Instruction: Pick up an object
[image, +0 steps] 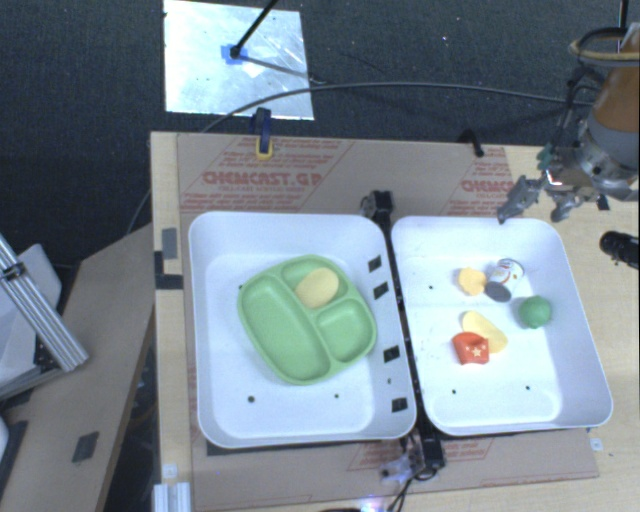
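Down on the tabletop (300, 165), two white bins sit side by side. The left bin (230, 300) carries a green tray (285, 335) with three compartments, and a yellow piece (318, 287) lies in the tray's upper compartment. The right bin (540, 400) has the small stuff, all clustered toward its upper right: a green ball (536, 312) nearest the right wall, a red piece (471, 348) touching a yellow slice (486, 328) just beside it, an orange-yellow lump (471, 281) further up, and a small grey-and-white thing (501, 282) right next to that, too small to name.

And there's the arm (612, 100), coming in at the top right corner, with the gripper (540, 200) hanging over the right bin's upper right rim. Fingers look splayed apart, nothing between them.

Here's what matters: every candidate in that bin lies below and a little left of the gripper in this view. The grey-and-white thing and the orange-yellow lump look closest, the green ball just off to the right of them. The ball stands well apart from its neighbours, so I'd call it the cleanest target.
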